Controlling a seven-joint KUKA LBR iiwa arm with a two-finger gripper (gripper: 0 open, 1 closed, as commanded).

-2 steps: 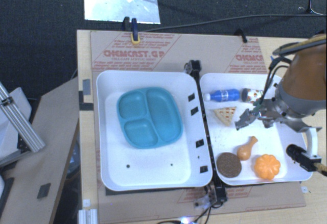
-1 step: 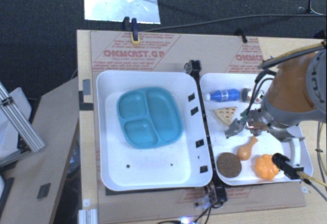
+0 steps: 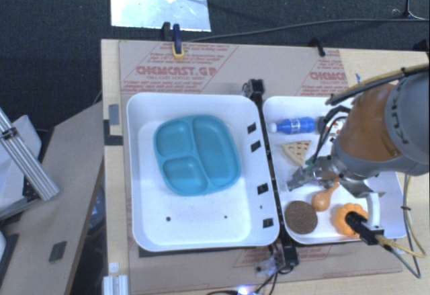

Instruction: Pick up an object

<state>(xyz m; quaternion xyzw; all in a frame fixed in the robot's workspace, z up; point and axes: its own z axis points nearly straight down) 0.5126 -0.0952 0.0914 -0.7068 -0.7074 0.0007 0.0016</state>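
The right bin [image 3: 277,107] holds several small items. A blue bottle [image 3: 295,125] lies on its side near the far wall, with a tan wedge-shaped waffle piece [image 3: 297,151] just below it. A brown round disc [image 3: 301,217] rests near the front, beside a tan pear-shaped piece [image 3: 323,198] and an orange lump [image 3: 349,216]. My gripper [image 3: 306,176] hangs low over the middle of this bin, between the waffle piece and the brown disc, close to the pear-shaped piece. The grey arm with its orange band [image 3: 366,122] hides the bin's right part.
The left bin [image 3: 144,220] holds a blue divided plate [image 3: 197,154]. A black divider strip [image 3: 263,159] runs between the bins. A clamp [image 3: 177,41] sits at the bench's far edge, and cables trail at the right.
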